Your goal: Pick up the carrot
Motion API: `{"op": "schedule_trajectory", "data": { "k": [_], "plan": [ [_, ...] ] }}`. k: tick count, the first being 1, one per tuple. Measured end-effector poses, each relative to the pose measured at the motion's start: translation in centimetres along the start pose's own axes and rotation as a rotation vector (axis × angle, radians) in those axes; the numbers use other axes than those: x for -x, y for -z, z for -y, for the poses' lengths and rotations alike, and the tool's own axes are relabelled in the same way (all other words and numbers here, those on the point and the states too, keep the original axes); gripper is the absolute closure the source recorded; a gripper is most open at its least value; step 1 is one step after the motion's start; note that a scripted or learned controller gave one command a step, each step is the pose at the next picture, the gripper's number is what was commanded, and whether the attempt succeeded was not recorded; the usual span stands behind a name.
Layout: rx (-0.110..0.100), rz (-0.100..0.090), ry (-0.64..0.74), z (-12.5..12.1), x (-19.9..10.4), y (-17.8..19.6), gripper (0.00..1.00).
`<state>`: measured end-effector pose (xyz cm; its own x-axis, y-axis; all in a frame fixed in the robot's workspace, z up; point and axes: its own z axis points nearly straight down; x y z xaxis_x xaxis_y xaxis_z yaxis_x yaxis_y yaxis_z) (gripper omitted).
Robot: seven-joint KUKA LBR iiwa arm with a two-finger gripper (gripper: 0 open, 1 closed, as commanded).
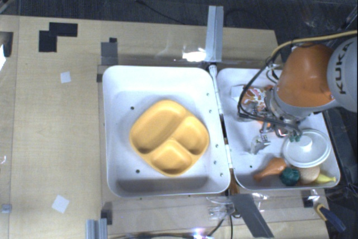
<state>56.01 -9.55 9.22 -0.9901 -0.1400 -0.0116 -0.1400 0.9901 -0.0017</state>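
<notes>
Carrot lies lower right of frame, right bin front edge, touching teal item beside white bowl. Gripper hovers just above-left, grip state unclear. Best approach: descend straddling carrot's body, avoiding bowl.

two white bins on a pale wood-grain bench with black blocks at upper left. in the left bin, a mustard-yellow divided plate. in the right bin, an orange-brown carrot, a dark teal-green round item, a pale yellow piece, a white bowl, and a red, white and orange printed packet. grey arm with glossy orange band; silvery metal gripper.
</notes>
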Motion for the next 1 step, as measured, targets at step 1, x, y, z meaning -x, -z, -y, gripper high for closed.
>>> {"op": "schedule_trajectory", "data": {
  "k": [1],
  "plan": [
    [0.000,-0.005,-0.290,0.08,-5.40,1.75,0.00]
  ]
}}
